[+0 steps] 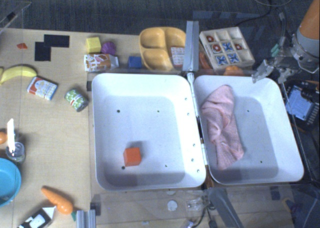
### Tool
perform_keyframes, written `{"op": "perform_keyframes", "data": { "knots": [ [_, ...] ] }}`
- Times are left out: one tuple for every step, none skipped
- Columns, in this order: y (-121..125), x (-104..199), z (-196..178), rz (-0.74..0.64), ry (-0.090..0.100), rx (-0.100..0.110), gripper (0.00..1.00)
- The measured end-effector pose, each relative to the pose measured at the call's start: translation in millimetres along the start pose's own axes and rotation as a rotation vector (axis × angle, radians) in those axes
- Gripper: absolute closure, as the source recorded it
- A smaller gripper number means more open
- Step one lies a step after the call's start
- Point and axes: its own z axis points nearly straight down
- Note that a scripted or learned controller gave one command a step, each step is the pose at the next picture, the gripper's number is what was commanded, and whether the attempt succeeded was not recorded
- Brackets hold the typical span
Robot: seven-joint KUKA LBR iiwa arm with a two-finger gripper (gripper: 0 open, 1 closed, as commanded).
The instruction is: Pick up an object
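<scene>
Across two white bins, one orange block, one pink cloth, fingers spread, holding nothing.

Even, soft light; slight blur, faint shadows inside bins

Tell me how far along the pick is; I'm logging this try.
Nothing looks done yet: the pink cloth lies crumpled in the right bin and the orange block sits in the left bin. The gripper is up at the right bin's far corner, with nothing visibly in it. Reaching down, grasping and lifting an object all remain.
</scene>
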Motion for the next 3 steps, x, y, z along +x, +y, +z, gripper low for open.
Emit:
{"op": "perform_keyframes", "data": {
  "knots": [
    [10.4, 34.5, 123.0, -0.216, 0.0, 0.0, 0.0],
    [-37.9, 43.2, 133.8, -0.328, -0.004, -0.014, 0.0],
    [-49.3, 81.6, 133.3, -0.348, -0.004, -0.015, 0.0]
  ]
}}
